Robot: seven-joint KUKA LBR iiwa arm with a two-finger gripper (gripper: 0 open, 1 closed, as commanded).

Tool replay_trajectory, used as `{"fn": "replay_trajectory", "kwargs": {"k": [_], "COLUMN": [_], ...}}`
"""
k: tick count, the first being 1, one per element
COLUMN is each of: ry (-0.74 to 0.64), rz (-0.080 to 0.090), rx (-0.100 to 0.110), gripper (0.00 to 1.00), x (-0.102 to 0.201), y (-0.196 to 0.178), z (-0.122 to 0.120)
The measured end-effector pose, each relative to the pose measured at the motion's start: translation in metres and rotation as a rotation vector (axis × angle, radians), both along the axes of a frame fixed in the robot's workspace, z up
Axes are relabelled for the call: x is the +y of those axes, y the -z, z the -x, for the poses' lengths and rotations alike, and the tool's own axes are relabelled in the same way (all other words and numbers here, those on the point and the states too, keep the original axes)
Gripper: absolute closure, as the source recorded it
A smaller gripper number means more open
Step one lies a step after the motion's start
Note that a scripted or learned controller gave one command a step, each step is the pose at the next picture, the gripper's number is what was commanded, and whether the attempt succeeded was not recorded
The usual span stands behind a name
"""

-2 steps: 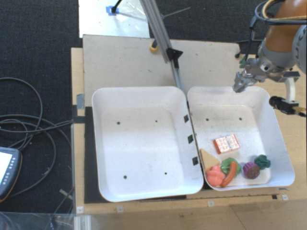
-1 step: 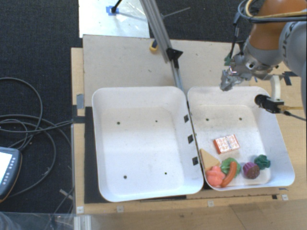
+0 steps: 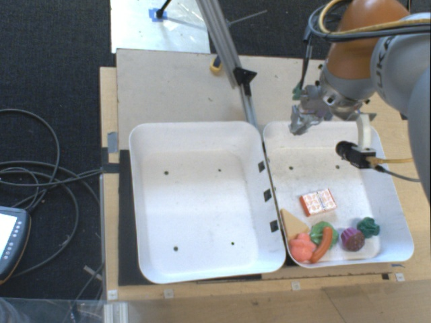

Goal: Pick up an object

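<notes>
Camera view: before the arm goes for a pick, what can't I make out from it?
- Gripper: too small and blurred to tell how it is set.
- Toy pile in the right bin: the carrot overlaps the green piece and the pink piece, hiding their edges.
- Purple piece: too small to identify.
- Arm: cut off by the right edge.
</notes>
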State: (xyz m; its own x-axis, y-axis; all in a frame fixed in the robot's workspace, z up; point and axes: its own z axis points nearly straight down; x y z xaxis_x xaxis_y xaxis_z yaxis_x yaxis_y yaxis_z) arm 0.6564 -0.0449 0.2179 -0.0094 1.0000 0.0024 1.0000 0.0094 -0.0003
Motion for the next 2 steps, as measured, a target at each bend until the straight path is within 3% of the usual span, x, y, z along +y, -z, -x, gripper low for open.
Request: {"fn": "replay_trajectory", "kwargs": {"k": [2], "ry": [-0.001], "rz": [0.000], "rx": [-0.003], "gripper": [1.00], "x": [0.102], "y": [-0.006], "z": [0.011]}}
